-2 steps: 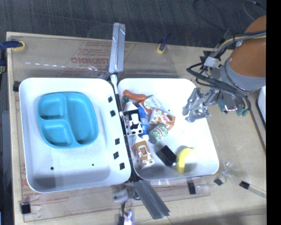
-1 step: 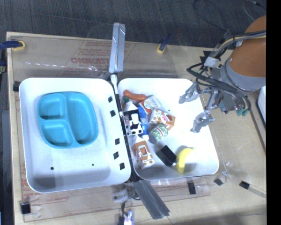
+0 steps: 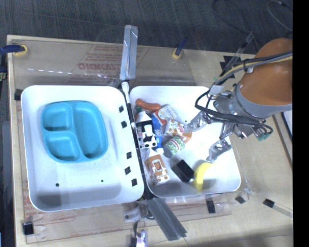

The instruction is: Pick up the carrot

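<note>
Though half-hidden, carrot (image 3: 147, 106) orange, stubby.

Grey arm (image 3: 257, 104) with a broad orange band (image 3: 270, 71), rounded and glossy. Black cables (image 3: 216, 99) loop off the wrist on the side toward the right bin (image 3: 232, 174). Gripper (image 3: 206, 135): two slim metal fingers (image 3: 217, 151), silver-grey, lighter tips. Thin wires trail behind the band.

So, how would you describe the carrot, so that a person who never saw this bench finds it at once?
Look in the right white bin, the one crowded with small things. Go to its far left corner, beside the divider between the bins. The carrot lies there at the top of the pile: a short orange stick, plain in colour, while its neighbours are printed packets.
</note>
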Robot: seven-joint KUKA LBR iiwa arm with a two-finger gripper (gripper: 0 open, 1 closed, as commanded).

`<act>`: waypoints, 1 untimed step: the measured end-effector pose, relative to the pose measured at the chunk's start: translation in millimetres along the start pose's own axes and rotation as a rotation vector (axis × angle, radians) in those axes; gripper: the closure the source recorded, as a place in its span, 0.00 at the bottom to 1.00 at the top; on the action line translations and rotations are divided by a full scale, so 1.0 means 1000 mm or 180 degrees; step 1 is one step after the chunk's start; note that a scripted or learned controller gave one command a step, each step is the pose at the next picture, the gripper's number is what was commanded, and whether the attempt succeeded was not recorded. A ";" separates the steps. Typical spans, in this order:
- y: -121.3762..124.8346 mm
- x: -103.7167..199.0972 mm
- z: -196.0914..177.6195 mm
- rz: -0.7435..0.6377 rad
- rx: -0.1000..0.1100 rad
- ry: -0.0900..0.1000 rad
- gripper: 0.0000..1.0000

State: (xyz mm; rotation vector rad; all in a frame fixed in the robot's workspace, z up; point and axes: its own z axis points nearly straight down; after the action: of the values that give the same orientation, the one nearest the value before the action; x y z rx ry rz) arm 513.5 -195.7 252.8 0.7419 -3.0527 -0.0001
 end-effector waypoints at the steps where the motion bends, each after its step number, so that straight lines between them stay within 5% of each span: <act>1: 0.000 0.000 0.000 0.0003 0.0000 0.0001 0.00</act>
State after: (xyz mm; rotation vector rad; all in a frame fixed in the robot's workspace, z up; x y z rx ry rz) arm 513.4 -196.1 252.7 0.7406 -3.0528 -0.0001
